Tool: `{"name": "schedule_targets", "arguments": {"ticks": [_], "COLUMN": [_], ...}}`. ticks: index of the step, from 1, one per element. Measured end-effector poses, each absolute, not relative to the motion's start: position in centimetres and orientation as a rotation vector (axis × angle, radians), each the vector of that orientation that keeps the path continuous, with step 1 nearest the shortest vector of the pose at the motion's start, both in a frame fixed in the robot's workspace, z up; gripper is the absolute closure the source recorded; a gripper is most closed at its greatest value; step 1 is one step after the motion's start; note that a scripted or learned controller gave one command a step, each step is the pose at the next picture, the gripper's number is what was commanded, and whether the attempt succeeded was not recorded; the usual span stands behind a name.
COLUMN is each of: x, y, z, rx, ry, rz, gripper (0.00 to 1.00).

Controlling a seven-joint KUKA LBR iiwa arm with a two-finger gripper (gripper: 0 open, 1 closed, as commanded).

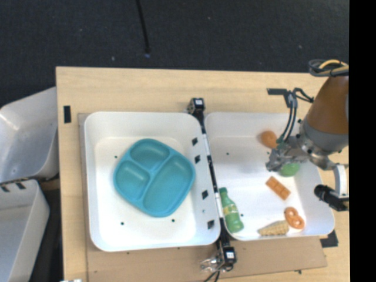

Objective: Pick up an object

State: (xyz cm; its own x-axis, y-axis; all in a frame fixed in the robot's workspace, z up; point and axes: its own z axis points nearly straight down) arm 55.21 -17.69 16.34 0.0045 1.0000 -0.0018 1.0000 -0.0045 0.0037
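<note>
A small round green object [289, 170] is being seen in the right white bin [235, 128], near that bin's right wall and about midway along it. Its upper part is being covered by the grey two-finger gripper [281, 159], which is being held directly over it; whether the two are touching cannot be told, and whether the gripper is released or clenched cannot be told either.

An orange rounded piece [268, 138] is being observed toward the bin's far edge, just beyond the gripper. An orange rectangular block [278, 187] is lying just nearer than the green object. A brown pretzel-shaped piece [294, 217] and a tan wedge-shaped cracker [273, 229] are lying by the near right corner. A green plastic bottle with a white cap [231, 211] is lying along the left wall, by the near left corner.

In the left white bin [100, 228], a blue divided plastic tray [154, 176] is being carried at the centre.

Both bins are being borne by a light wooden bench [117, 87]. Dark carpeted floor [88, 22] is being seen beyond it, with white containers [23, 157] at the left.
</note>
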Motion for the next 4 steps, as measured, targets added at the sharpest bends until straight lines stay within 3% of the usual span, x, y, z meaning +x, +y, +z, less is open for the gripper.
{"name": "schedule_targets", "arguments": {"ticks": [2, 4], "x": [55.0, 59.3], "y": [-17.7, -9.4], "z": [27.8, 26.3], "rx": [2.212, 2.213], "ry": [2.220, 2.227], "rz": [0.005, 0.002], "gripper": [1.00, 1.00]}}
